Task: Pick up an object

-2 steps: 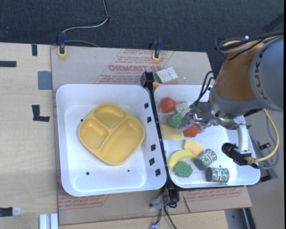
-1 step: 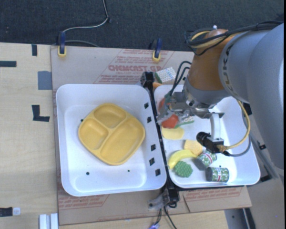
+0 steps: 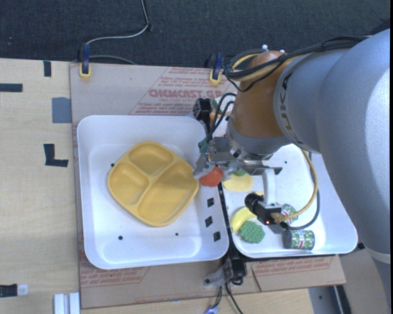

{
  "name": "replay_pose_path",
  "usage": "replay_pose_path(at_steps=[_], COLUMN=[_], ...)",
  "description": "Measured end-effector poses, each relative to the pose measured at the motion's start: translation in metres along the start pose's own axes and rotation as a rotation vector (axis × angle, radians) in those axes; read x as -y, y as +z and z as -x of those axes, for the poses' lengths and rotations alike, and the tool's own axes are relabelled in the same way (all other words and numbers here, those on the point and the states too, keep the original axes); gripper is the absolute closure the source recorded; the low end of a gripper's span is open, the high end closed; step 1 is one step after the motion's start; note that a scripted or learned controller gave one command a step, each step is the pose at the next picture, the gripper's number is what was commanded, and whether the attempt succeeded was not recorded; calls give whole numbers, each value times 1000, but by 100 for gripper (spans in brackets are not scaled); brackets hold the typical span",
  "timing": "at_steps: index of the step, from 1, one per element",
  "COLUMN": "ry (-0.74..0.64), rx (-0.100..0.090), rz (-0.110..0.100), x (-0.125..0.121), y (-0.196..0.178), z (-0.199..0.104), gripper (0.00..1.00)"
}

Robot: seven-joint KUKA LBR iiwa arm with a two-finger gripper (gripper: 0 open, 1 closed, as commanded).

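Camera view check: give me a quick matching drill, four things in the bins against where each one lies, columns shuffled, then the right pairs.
Things:
1. yellow divided tray
2. green can
3. orange-red object
4. green knobbly object

Places:
A. at the divider between the bins, under the wrist
B. near front corner of the right bin
C. middle of the left bin
D. right bin, beside a yellow piece, near the divider

Pairs: 1-C, 2-B, 3-A, 4-D

A tray [image 3: 152, 183] lies in the left bin [image 3: 98, 241]. The right bin [image 3: 337, 237] holds a can [image 3: 300, 239] near its front edge. The arm [image 3: 275, 106] reaches over the divide between the bins.
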State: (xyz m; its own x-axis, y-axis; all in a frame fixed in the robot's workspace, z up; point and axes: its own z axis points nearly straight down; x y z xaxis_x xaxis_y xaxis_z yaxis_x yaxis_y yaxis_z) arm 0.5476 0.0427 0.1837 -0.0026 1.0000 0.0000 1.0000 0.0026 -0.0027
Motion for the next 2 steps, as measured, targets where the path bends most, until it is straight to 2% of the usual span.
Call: replay_pose_path(at_steps=[1, 2], ry=[0, 2], rx=[-1, 0], rz=[0, -1], x=[44, 64], y=[-42, 0], z=[-37, -52], gripper=[100, 100])
